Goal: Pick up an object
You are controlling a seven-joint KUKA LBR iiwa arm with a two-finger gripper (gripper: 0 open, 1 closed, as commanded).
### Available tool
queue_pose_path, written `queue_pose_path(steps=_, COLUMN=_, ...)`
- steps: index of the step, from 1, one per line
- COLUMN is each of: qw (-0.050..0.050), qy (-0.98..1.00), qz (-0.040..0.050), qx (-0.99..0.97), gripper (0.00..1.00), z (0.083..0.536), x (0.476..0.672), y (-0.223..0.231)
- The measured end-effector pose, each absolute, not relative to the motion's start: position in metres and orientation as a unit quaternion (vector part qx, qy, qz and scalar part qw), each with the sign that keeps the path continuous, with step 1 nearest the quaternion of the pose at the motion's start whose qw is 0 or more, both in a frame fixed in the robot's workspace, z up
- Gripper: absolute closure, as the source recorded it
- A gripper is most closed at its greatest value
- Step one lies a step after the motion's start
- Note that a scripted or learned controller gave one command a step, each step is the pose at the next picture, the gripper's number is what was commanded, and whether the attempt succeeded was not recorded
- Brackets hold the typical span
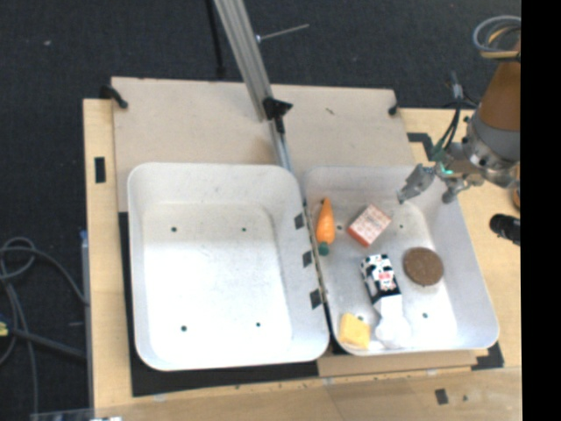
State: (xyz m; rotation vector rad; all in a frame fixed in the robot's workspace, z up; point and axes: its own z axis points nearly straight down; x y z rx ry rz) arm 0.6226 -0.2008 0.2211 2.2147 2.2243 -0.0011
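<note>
— Dark carpet lies all around, and the wooden table carries two shallow white bins side by side. Why is the left bin bare?

— I'd guess it is the drop-off side; everything to pick sits in the right bin. From the dividing wall rightward: an orange carrot-shaped toy lying along the wall, a yellow block in the near corner, a pink-and-white box tilted near the middle, a black-and-white cow figure, something white just below it, and a brown disc flat towards the right wall.

— Scattered apart on purpose?

— Likely, so fingers can close around one piece without hitting a neighbour.

— And the tool?

— The tool hangs at the bin's far right corner, fingers spread apart, nothing between them. Nearest to it is the pink-and-white box, down and to the left; the brown disc lies below it. Both are apart from the tool, so a grasp is not yet made.
</note>
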Motion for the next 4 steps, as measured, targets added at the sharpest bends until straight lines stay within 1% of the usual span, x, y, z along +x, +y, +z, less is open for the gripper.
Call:
queue_pose_path(steps=1, qw=-0.001, qy=0.706, qz=-0.0026, qx=0.708, gripper=0.00, z=0.166, x=0.612, y=-0.207)
queue_pose_path(steps=2, qw=0.000, qy=0.706, qz=-0.0025, qx=0.708, gripper=0.00, z=0.116, x=0.604, y=-0.216)
queue_pose_path(steps=3, qw=0.001, qy=0.706, qz=-0.0019, qx=0.709, gripper=0.00, z=0.101, x=0.604, y=-0.218)
queue_pose_path(steps=4, qw=0.003, qy=0.705, qz=0.0002, qx=0.709, gripper=1.00, z=0.113, x=0.606, y=-0.219)
